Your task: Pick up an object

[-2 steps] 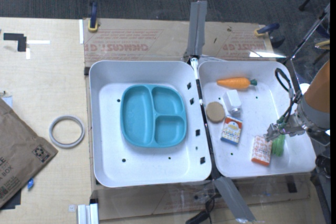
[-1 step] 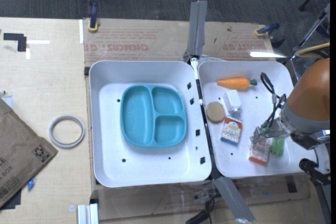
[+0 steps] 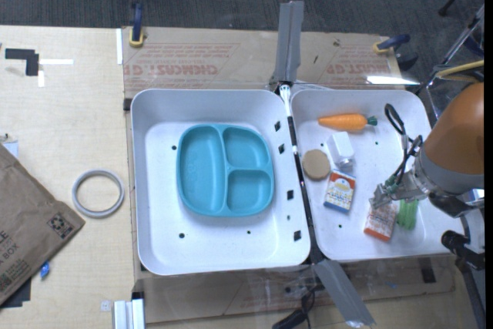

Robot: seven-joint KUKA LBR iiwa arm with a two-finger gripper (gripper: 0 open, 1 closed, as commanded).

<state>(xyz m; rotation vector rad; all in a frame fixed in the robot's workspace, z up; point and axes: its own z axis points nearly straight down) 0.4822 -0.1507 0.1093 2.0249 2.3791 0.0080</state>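
At the far left of the bench a brown cardboard box (image 3: pixel 27 231) is seen lying at a slant, and beside it a grey ring of tape (image 3: pixel 98 192) is laid flat on the pale wood. The left white plastic bin (image 3: pixel 146 166) is occupied by a turquoise divided plate (image 3: pixel 226 169) with three compartments, its long axis running up and down the view.

In the right white plastic bin (image 3: pixel 362 243) an orange toy carrot (image 3: pixel 343 121) is placed near the far wall, its long axis lying across the view and its green stalk end pointed right, towards the arm. Below it a small white packet (image 3: pixel 340 149) is found, with a round tan disc (image 3: pixel 315 164) just to its left (possibly a biscuit; it cannot be told). A small blue, white and red carton (image 3: pixel 340 192) is set below these. Further right a flat orange and white packet (image 3: pixel 380 221) and a green object (image 3: pixel 407 213) are seen just beside each other.

The two-finger gripper (image 3: pixel 391 193) is lowered just above those two. Whether its fingers are parted or closed cannot be told, and nothing is seen held between them.
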